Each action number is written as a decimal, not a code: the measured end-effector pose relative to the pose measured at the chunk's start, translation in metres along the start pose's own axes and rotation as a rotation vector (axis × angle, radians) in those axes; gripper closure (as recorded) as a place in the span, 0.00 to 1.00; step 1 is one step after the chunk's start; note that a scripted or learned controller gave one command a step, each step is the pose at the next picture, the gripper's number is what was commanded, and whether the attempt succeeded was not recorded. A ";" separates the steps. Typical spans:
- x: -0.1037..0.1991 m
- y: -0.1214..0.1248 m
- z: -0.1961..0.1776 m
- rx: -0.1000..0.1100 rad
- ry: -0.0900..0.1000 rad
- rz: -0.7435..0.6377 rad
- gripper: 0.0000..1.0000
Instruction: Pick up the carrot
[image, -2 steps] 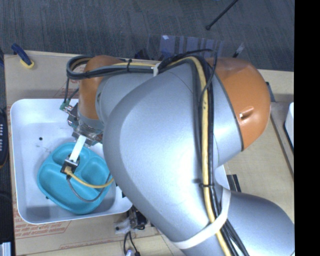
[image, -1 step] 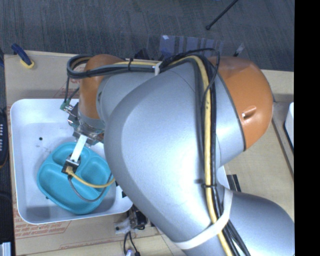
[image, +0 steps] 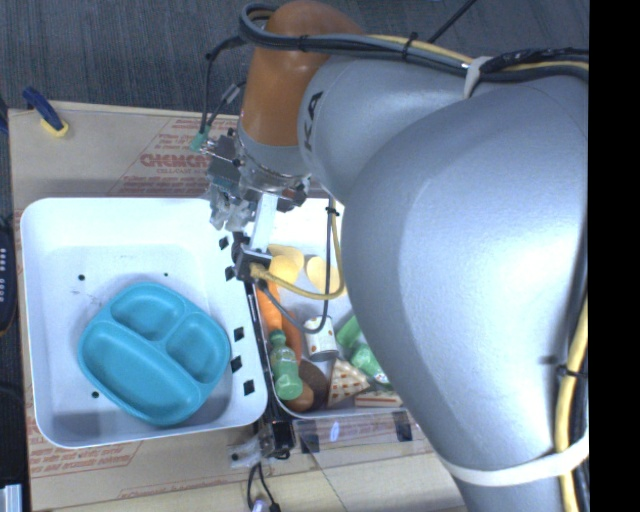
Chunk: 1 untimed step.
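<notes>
The carrot (image: 271, 310) is a long orange piece lying along the left wall of the right bin (image: 262, 392), among other toy foods. My gripper (image: 230, 214) hangs over the wall between the two bins, at its far end. It is above and a little behind the carrot, apart from it. Nothing can be seen held in it. The big grey arm hides most of the right bin.
A blue divided plate (image: 155, 350) lies in the left bin (image: 45, 300). Beside the carrot sit a green bottle (image: 286, 372), yellow pieces (image: 287, 266), a white cup (image: 321, 345), a green item (image: 354, 345) and a waffle-patterned wedge (image: 349, 380).
</notes>
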<state>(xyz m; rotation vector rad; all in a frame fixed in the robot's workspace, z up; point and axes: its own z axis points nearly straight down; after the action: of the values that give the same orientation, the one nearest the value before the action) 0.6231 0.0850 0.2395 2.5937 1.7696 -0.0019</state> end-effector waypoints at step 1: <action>0.028 0.005 -0.015 0.007 -0.003 0.170 1.00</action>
<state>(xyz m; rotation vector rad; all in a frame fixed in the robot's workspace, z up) 0.6378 0.1098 0.2545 2.7380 1.5454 -0.0116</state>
